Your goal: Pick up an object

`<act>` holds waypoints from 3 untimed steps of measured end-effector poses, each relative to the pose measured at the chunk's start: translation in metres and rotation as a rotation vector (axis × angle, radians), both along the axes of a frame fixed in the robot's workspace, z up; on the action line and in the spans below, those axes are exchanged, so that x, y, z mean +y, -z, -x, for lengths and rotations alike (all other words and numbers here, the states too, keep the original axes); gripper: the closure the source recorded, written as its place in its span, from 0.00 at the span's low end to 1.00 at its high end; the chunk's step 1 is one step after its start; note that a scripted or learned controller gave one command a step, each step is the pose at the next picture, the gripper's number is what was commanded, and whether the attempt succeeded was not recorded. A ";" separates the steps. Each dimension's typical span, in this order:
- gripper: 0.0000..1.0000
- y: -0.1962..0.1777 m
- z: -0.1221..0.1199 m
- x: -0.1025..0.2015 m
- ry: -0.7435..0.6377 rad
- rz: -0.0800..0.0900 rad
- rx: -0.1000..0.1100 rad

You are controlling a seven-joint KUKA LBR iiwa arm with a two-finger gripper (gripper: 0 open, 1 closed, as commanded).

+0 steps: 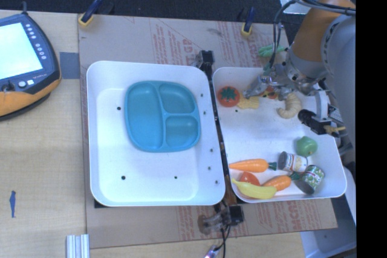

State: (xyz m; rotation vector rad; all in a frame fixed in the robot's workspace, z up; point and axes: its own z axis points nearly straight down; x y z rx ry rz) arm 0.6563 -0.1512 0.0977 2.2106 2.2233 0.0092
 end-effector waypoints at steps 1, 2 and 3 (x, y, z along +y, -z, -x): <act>1.00 -0.012 -0.001 0.001 -0.007 -0.001 0.000; 0.00 -0.011 -0.001 0.001 -0.007 -0.001 0.001; 0.00 -0.001 -0.004 -0.023 -0.002 -0.015 0.009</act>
